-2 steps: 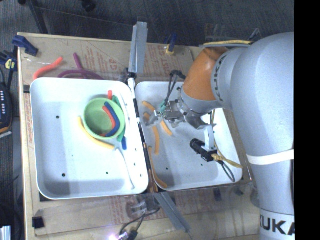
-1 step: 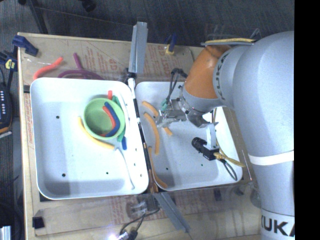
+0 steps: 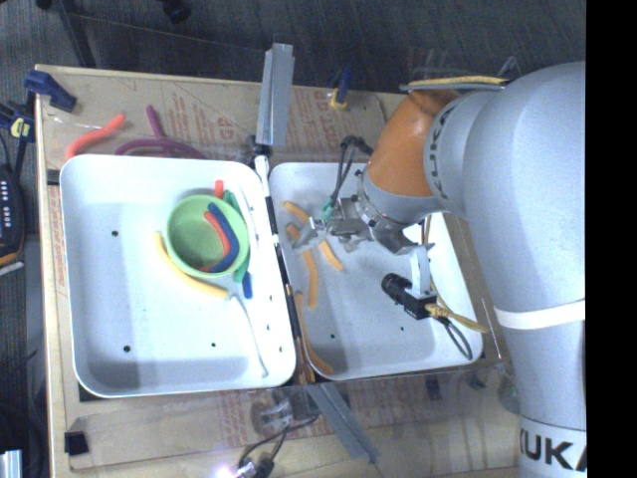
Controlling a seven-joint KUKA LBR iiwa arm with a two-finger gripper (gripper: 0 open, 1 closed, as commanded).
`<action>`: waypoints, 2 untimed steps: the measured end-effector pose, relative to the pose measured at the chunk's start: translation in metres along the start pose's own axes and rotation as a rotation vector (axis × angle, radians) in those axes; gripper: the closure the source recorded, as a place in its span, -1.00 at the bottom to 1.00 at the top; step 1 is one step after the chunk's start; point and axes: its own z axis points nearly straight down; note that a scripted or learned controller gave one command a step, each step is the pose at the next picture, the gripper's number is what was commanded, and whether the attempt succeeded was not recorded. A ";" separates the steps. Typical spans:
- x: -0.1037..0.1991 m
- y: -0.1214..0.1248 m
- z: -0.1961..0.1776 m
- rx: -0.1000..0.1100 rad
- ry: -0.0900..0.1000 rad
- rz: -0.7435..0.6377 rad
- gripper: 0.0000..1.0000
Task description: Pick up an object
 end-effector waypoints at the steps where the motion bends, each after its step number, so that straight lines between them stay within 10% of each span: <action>1: 0.000 0.000 -0.009 -0.002 -0.001 -0.002 1.00; 2: 0.045 0.045 -0.078 0.001 -0.002 -0.183 1.00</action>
